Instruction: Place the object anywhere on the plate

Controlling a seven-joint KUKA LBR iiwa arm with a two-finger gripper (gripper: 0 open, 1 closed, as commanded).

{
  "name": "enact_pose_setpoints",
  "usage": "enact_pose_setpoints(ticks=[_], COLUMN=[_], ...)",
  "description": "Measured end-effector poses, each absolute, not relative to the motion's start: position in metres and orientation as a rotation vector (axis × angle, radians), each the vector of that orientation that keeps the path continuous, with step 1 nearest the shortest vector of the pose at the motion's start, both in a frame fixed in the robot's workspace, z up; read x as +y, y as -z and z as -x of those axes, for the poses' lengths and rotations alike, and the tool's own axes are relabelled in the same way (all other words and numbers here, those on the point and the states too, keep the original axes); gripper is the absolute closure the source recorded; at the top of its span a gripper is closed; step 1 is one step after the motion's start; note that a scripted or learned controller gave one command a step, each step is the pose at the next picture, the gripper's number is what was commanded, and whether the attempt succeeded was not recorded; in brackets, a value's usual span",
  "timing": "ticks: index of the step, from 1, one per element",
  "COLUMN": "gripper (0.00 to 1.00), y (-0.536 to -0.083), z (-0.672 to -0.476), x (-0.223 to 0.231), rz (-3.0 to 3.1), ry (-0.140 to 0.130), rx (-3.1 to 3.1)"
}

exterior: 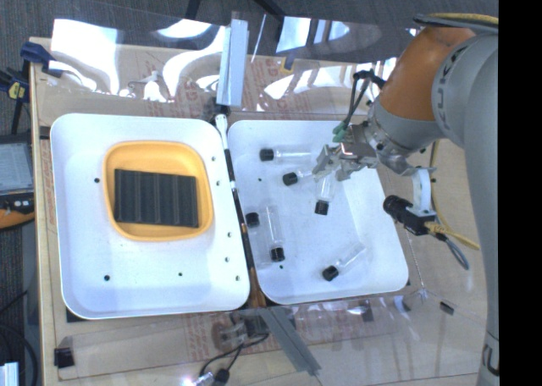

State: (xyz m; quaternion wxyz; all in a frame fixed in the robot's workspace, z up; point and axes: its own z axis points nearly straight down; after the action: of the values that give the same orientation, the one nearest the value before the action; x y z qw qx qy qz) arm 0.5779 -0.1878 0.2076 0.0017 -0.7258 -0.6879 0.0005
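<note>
The yellow plate (157,156) in the left bin (76,283) carries a dark ribbed insert but no vial. In the right bin (385,270), clear black-capped vials lie scattered; one vial (323,195) hangs at the gripper (332,166), toward 3 o'clock, apparently pinched between narrow jaws, so transfer and release remain

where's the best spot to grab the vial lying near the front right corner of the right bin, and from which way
Grip the vial across its clear body, just behind the black cap, coming straight down from above. It lies flat on the floor of the right bin, slanting with the cap toward the bin's front, so the gripper should probably close across the narrow width, at right angles to that slant. No other vial touches it.
</note>
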Motion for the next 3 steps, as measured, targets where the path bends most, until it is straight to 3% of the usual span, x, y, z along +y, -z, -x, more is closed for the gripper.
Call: enact_pose_setpoints(ticks=[1,2,3], gripper=[1.00,1.00,1.00], y=[-0.183,-0.192,-0.213], z=[-0.524,-0.561,-0.552], x=[-0.131,-0.088,-0.012], rz=[2.094,1.942,1.768], ry=[-0.005,-0.002,-0.003], rx=[-2.334,-2.468,-2.594])
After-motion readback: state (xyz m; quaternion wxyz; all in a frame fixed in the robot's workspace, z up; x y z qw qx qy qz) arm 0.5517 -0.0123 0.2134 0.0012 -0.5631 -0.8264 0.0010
